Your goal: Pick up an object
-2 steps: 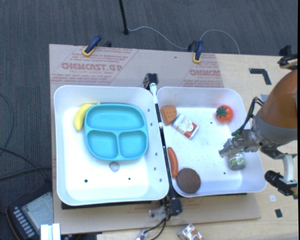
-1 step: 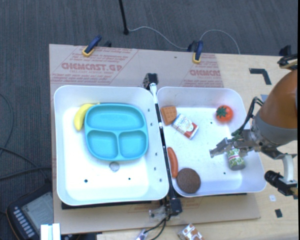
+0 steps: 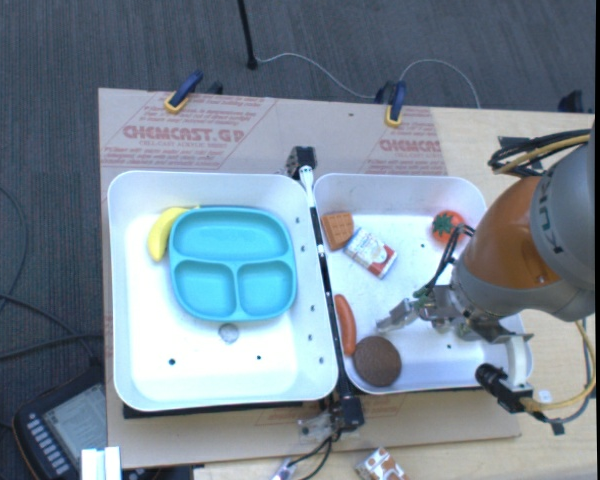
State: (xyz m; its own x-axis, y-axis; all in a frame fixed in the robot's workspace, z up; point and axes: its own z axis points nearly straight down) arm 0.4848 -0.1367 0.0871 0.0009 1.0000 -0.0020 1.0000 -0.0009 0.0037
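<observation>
Approach step: jaws (image 3: 400,316) low in right bin (image 3: 410,183), apart, clamped on nothing. Next: settle over brown ball (image 3: 377,360) or sausage (image 3: 346,324), close.

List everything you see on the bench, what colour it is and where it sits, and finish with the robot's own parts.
Left bin: 1, white, left half of bench.
Right bin: 1, white, beside it.
Divided plate: 1, blue, left bin.
Banana: 1, yellow, at plate's left edge.
Cracker: 1, orange-brown, right bin, top left.
Packet: 1, white and red, right of cracker.
Tomato: 1, red with green top, right bin, top right.
Sausage: 1, orange-red, right bin's left wall.
Brown ball: 1, dark brown, right bin's front.
Clamps: 2, blue and yellow, board's back edge.
Arm: 1, grey and orange, from right.
Gripper: 1, over right bin.
</observation>
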